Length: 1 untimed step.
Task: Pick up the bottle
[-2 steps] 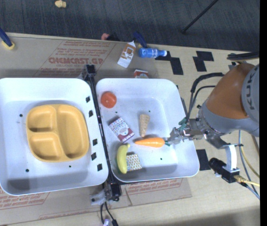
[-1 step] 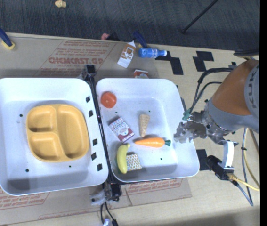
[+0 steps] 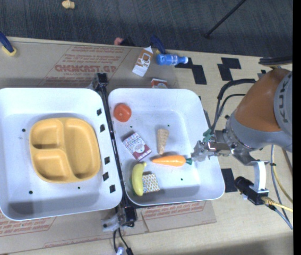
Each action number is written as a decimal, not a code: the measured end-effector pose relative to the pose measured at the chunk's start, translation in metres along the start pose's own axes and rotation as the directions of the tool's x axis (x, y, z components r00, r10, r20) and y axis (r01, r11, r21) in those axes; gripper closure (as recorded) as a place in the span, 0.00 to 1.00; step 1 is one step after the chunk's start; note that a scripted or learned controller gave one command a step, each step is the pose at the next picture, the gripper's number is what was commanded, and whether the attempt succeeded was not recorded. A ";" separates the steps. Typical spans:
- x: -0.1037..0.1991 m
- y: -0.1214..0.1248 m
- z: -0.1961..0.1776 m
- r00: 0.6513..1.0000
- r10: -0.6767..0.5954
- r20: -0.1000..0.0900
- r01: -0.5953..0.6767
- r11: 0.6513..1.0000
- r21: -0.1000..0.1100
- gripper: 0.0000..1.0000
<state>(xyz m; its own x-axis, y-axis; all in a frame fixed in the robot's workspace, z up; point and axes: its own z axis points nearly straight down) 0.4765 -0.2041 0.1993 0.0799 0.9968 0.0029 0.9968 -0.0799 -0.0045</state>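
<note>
Left bin (image 3: 1,142): yellow divided plate (image 3: 64,149), centre-left of frame. Right bin (image 3: 206,177): red round item (image 3: 122,112), small carton (image 3: 136,145), banana (image 3: 138,179), cone (image 3: 162,138), carrot (image 3: 168,161). Bottle (image 3: 170,60): blue, lying on side on bench, top centre, outside bins, above right bin's rim. Judged light, rigid plastic, rounded and likely to roll; grasp across mid-body. Gripper (image 3: 199,154): centre-right, over right bin's right edge, just beside carrot's green end, well apart from bottle. Jaw state: cannot tell. Nothing seen held.
</note>
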 end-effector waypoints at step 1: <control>0.002 0.000 -0.005 0.917 -0.400 0.001 0.400 0.917 0.000 1.00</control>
<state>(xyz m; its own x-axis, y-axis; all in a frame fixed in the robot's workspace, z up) 0.4764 -0.2017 0.2043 -0.3255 0.9455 0.0034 0.9455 0.3255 -0.0034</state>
